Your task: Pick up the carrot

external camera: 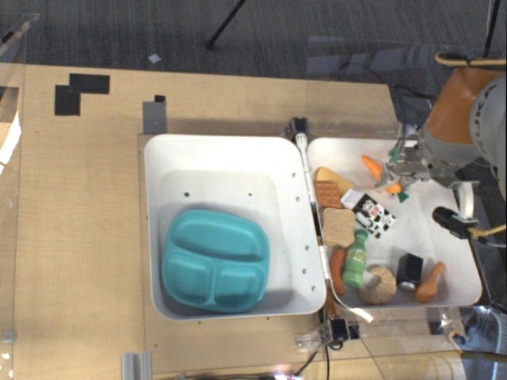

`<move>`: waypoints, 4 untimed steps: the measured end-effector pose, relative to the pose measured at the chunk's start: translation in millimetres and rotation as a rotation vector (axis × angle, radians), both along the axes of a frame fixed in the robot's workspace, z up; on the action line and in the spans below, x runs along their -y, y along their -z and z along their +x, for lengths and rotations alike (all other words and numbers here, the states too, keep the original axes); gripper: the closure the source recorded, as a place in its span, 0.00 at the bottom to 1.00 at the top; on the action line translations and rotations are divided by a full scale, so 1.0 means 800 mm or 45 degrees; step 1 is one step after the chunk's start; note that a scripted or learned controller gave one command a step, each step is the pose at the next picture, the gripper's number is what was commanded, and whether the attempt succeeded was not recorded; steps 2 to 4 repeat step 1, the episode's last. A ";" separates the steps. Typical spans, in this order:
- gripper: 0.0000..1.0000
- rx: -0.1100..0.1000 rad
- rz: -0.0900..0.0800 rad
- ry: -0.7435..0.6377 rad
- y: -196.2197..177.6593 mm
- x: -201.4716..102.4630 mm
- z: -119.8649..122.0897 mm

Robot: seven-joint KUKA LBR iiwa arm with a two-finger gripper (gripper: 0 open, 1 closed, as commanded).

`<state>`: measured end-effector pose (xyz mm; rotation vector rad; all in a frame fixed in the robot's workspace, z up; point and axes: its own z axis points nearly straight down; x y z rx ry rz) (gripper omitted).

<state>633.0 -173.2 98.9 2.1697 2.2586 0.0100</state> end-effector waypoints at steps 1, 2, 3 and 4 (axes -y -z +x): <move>1.00 0.006 0.004 -0.230 -0.115 -0.144 0.015; 1.00 0.006 0.004 -0.230 -0.115 -0.144 0.015; 1.00 0.006 0.004 -0.230 -0.115 -0.144 0.015; 1.00 0.006 0.004 -0.230 -0.115 -0.144 0.015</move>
